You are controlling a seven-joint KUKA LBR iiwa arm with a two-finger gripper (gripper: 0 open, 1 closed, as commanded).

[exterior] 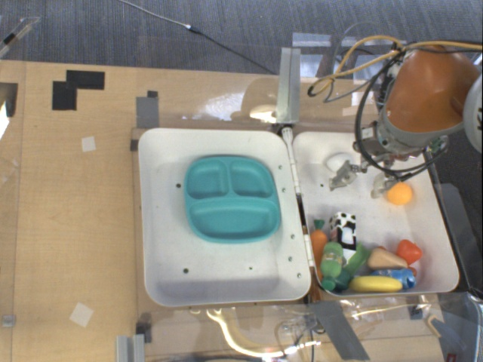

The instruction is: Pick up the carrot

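The jaws (363, 175) are hanging open and empty over the right bin's (445, 225) far part. The carrot (319, 241) is lying nearer and to their left, against the bin's left wall.

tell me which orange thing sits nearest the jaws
The orange ball, alone just below the gripper; the carrot and red-orange piece lie lower in the pile.

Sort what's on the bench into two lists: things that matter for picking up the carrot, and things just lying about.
For the job:
carrot, by the right bin's left wall
gripper, open above the right bin

Lying about:
teal divided plate in the left bin
orange ball
black-and-white toy
banana
green bottle
red toy
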